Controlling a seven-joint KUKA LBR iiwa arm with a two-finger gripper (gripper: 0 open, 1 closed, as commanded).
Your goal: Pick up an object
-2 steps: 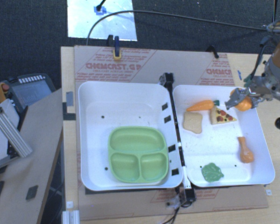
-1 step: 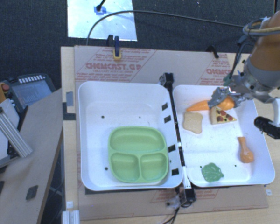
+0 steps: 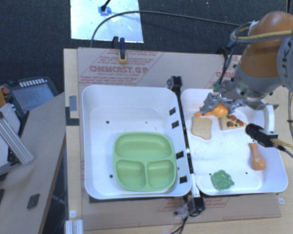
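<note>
My gripper (image 3: 212, 103) is low over the far-left part of the right bin (image 3: 278, 179). Its tip is right at a small orange toy food piece (image 3: 217, 111), which is partly hidden under it. Just in front of that lies a tan slice of toast (image 3: 201, 127). To its right is a pizza slice (image 3: 232, 122). Near the bin's right side lies an orange-brown drumstick (image 3: 257, 157). A green lettuce piece (image 3: 221, 180) sits by the front wall.
The left bin (image 3: 95, 130) holds a green divided plate (image 3: 145, 161) at its front. A black ridge with clips (image 3: 181, 135) separates the bins. The grey arm with its orange band (image 3: 271, 38) overhangs the right bin's far right corner, with a black fitting and cable (image 3: 258, 133) hanging below.
</note>
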